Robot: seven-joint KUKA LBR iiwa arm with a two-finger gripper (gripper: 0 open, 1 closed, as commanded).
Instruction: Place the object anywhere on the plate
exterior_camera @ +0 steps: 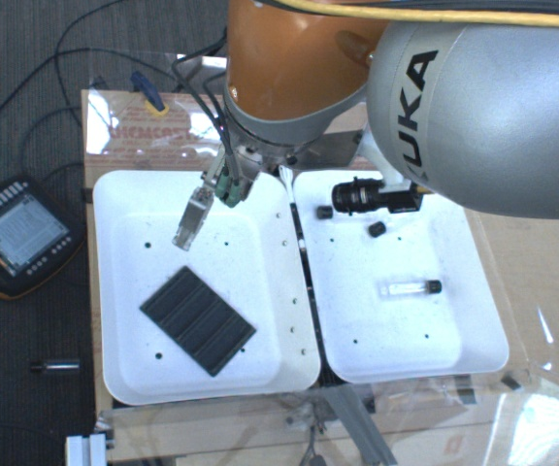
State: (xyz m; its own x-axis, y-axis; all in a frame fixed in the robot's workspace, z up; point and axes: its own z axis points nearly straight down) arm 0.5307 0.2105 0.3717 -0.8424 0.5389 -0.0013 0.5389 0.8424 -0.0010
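Dark ribbed plate (198, 319) lies flat in left bin (124, 357), toward its front. Gripper (194, 223) hovers above that bin's rear, carrying a green part — whether anything sits between its fingers, cannot tell. Clear vial (408, 287) w/ black cap rests in right bin (474, 338). Advice: descend centred over plate, release low — avoid bin wall.
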